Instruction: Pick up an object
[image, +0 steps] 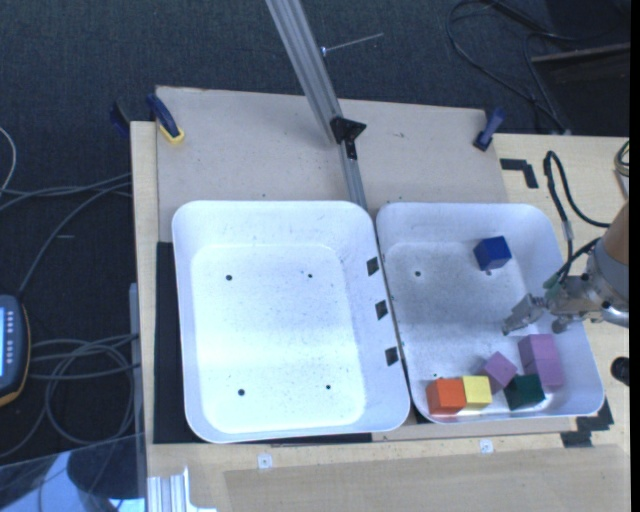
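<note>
Several small blocks lie in the right bin (430, 300). A blue block (491, 253) sits alone near the bin's back. Clustered at the front right corner are an orange cube (447, 395), a yellow cube (477, 389), a small purple cube (500, 367), a dark green cube (524, 392) and a taller purple block (543, 358). My gripper (538, 319) hovers at the bin's right side, just above the purple block and below the blue one. Its fingers are spread open with nothing between them.
The left bin (200, 300) stands beside the right one. A slanted metal pole (320, 90) runs down to the gap between the bins. Blue clamps (165, 118) hold the board's back corners, and black cables (557, 190) trail at the right.
</note>
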